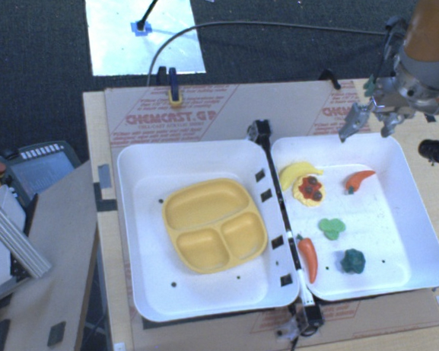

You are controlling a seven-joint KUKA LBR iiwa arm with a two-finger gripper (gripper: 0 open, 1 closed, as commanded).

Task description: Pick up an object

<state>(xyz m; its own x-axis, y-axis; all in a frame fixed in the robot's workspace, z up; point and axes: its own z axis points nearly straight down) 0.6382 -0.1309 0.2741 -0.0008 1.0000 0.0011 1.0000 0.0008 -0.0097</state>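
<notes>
The right bin [412, 192] holds several toy foods. A yellow banana [293, 174] lies at its top left, with a small red-and-yellow piece [311, 191] touching it. A red-orange pepper [357, 179] sits further right. A light green piece [332, 227] is in the middle, an orange carrot [308, 258] lies along the left wall, and a dark green broccoli [353, 261] sits near the front. My gripper [370, 125] hangs above the bin's far rim, open, with nothing between its fingers. It is above and behind the pepper.
The left bin [139, 178] holds a yellow compartment tray [211, 225]. A black divider with clips [275, 204] runs between the bins. At the far left stand a pendant [39, 170] and a metal rail [11, 235].
</notes>
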